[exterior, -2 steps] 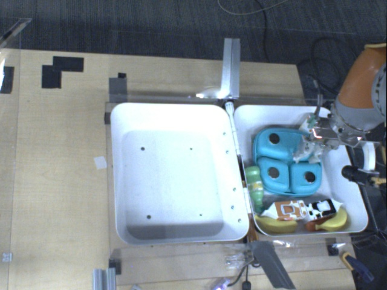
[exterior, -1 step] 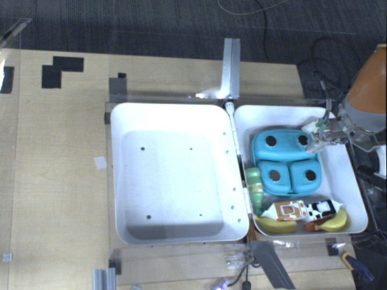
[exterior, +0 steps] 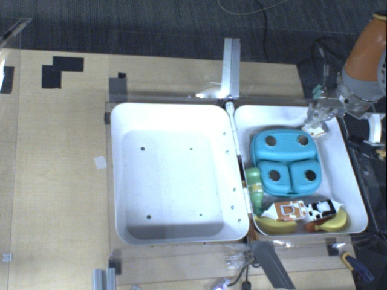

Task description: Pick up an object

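- Your gripper (exterior: 317, 121) sits at the back right corner of the right bin (exterior: 357, 189), above the bin's rim and just beyond the blue tray (exterior: 285, 162).
- You cannot tell from this view whether the fingers are apart or together; they are small and blurred against the white wall. Nothing can be seen between them.
- Judge the task as not yet done: no object is lifted, and every object lies in the right bin.
- The blue tray fills the middle of that bin, lying flat with its holes up.
- A green piece (exterior: 253, 186) lies against the tray's left side, by the wall that divides the bins.
- A banana (exterior: 302, 224) curves along the front wall, with a small carton (exterior: 300, 209) resting on it.
- What is left, as you should reckon it: come down on one object, close on it, and raise it clear. The tray corner is nearest the gripper.
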You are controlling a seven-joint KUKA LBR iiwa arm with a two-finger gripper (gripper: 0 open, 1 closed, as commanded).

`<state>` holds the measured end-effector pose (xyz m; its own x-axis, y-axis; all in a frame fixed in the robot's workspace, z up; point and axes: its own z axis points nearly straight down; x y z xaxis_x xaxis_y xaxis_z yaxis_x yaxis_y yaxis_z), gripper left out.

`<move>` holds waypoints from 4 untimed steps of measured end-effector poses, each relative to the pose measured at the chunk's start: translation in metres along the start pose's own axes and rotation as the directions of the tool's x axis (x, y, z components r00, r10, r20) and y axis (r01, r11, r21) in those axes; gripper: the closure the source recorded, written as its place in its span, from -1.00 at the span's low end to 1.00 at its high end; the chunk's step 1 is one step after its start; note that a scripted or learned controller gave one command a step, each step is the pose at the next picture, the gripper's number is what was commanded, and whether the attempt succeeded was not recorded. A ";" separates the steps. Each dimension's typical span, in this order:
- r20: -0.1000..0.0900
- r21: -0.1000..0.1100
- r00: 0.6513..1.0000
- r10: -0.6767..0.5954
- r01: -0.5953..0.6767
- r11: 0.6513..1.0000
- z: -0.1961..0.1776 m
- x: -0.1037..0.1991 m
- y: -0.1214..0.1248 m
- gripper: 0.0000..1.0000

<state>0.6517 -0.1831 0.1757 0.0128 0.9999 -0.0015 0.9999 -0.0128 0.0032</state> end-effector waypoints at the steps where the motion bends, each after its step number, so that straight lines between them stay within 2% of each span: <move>1: 0.000 -0.001 0.999 0.041 -0.041 0.999 -0.003 -0.011 0.012 1.00; 2: 0.001 -0.003 1.000 -0.006 0.006 1.000 -0.002 -0.005 0.019 1.00; 3: 0.000 0.000 0.992 -0.129 0.129 0.992 0.021 -0.015 0.019 1.00; 4: 0.002 -0.003 0.959 -0.284 0.284 0.959 0.004 -0.022 0.020 1.00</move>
<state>0.6714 -0.2050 0.1715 -0.2714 0.9625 -0.0040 0.9625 0.2714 0.0055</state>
